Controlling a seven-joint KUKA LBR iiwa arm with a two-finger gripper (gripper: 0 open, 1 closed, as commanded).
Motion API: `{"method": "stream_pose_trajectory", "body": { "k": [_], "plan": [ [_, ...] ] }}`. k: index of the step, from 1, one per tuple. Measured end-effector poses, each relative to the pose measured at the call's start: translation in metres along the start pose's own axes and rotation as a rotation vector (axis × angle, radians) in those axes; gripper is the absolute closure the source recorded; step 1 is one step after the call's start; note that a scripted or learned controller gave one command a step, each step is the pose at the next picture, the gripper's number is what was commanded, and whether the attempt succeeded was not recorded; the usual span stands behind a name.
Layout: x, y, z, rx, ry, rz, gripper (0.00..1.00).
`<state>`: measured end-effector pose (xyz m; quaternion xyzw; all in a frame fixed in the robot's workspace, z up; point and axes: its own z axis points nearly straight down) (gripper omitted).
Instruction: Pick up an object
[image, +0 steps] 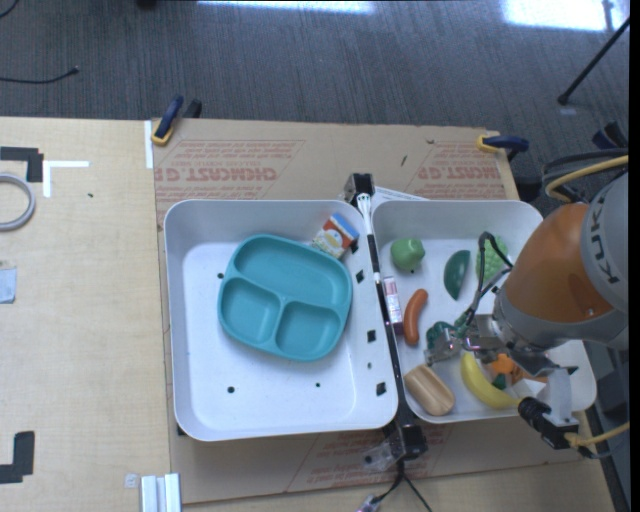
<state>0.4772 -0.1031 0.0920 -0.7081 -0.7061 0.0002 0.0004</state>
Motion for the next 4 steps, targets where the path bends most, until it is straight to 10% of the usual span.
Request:
{"method": "stream_pose_trajectory", "body": {
  "k": [1, 2, 3, 4],
  "plan": [
    [0.0, 0.001, -0.01, -0.002, -0.001, 0.004, 1.0],
    [0.0, 0.001, -0.01, -0.001, 0.0, 0.003, 0.0],
    [0.011, 0.0, 0.0, 0.001, 0.0, -0.001, 0.0],
    [-0.048, 0.002, 0.0, 0.005, 0.021, -0.013, 0.0]
  ]
}}
